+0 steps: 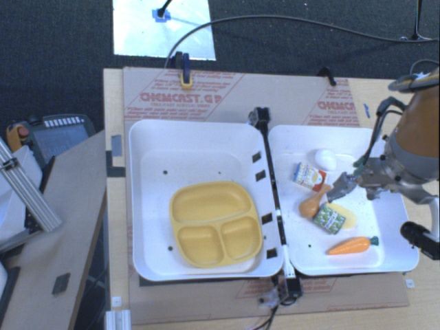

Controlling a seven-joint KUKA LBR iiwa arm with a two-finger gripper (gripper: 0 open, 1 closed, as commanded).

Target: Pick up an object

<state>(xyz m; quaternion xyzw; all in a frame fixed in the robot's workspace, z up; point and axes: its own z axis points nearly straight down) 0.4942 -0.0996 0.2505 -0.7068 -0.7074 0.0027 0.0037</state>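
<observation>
The surface (227,88) carries two white bins side by side, with a row of black clips along the seam between them. The left bin (151,157) holds one thing: a yellow tray (213,212) with three compartments, one large across the top and two small below, lying flat toward the near side.

The one arm (419,136) enters from the right and leans over the right bin (392,246), its orange band above the wrist. Its pincer (342,188) hangs low over the middle of that bin, fingertips just right of the drumstick and just above the can; whether it is released or clenched I cannot tell, and nothing shows between its tips.

Five loose things lie in the right bin. One carrot (350,246), orange with a green stub, lies flat near the front edge, well apart from the rest. One green can (330,219) lies tilted on a pale yellow patch under the pincer. One brown drumstick (313,203) touches the can's left side. One small carton (307,176) sits just above the drumstick. One white egg (324,159) rests above the carton, toward the far wall.
</observation>
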